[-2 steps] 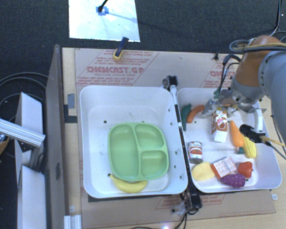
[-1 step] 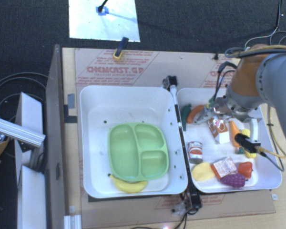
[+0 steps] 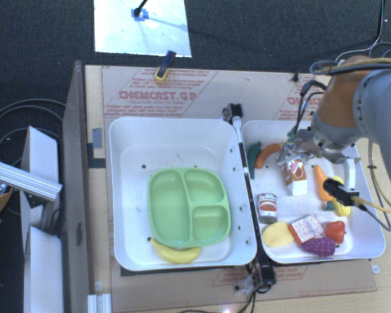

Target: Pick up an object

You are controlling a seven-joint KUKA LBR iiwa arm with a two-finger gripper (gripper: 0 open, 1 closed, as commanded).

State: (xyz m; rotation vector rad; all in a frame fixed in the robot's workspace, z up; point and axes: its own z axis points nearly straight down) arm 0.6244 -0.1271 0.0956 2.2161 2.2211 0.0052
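Note:
The right bin holds several toy foods. A small white and orange carton stands near its middle. My gripper hangs right at the carton's top, low over the bin's back half. The grey arm with its orange band comes in from the right. Beside the gripper, to its left, lie an orange sausage-shaped piece and a dark green piece. Toward the front sit a red and white can, a yellow lemon, a red and white packet, purple grapes and a red piece.
The left bin holds a green divided plate and a yellow banana at its front. An orange carrot and a yellow piece lie at the right bin's right side. Cables run around the arm.

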